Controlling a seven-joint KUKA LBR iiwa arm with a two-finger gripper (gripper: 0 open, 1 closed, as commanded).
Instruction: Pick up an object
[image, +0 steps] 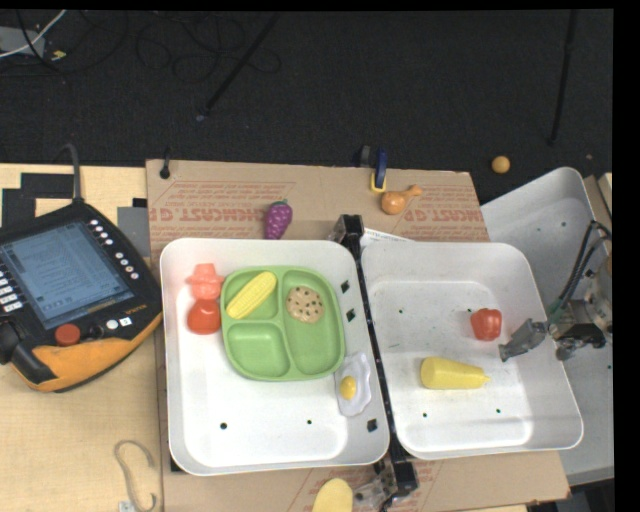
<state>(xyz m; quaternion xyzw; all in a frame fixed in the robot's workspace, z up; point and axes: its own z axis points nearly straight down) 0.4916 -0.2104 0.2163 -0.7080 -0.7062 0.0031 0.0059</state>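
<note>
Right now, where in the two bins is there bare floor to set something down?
Right bin: bare along the far side, behind the red tomato and yellow wedge. Left bin: a bare strip along the near edge, below the green tray. Crowded around the tray, orange hydrant and egg.

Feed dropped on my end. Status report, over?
Gripper at right bin's right edge, holding nothing. Red tomato just left of it, yellow wedge lower left. Nothing between.

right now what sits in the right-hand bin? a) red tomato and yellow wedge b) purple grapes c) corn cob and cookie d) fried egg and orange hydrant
a: the right bin holds a red tomato and a yellow wedge; the corn and cookie lie on the green tray in the left bin.
</note>
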